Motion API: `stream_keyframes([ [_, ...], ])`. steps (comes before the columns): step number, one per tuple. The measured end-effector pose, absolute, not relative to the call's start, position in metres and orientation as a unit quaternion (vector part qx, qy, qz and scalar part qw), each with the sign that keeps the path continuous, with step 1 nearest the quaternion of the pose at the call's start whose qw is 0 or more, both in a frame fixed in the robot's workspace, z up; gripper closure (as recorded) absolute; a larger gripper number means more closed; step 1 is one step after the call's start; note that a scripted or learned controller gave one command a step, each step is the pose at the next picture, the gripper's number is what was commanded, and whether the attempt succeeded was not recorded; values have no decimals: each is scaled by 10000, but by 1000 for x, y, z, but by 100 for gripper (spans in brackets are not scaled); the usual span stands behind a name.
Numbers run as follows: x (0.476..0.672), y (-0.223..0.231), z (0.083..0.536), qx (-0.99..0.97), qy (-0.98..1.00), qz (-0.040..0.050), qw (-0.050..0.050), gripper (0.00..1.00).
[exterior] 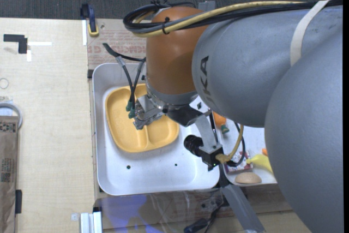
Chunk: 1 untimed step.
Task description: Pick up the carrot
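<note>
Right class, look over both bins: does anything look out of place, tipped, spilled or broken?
Nothing stands out. The yellow tray lies flat in the left bin, with no spill or damage visible; the arm hides much of the other bin.

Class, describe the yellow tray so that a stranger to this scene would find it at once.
Start at the white bin under the big grey arm. In the bin's upper left part lies the yellow tray, partly hidden by the arm's orange band. It is the one large yellow thing there, shallow, with a ridge dividing it into compartments.
</note>
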<state>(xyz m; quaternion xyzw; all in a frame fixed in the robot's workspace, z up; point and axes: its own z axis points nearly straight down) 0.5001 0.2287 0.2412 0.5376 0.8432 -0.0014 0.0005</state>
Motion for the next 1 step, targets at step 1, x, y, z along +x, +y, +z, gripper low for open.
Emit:
stream_keyframes([
  [1,508,150,230,6523,7579,-24,-4,100],
])
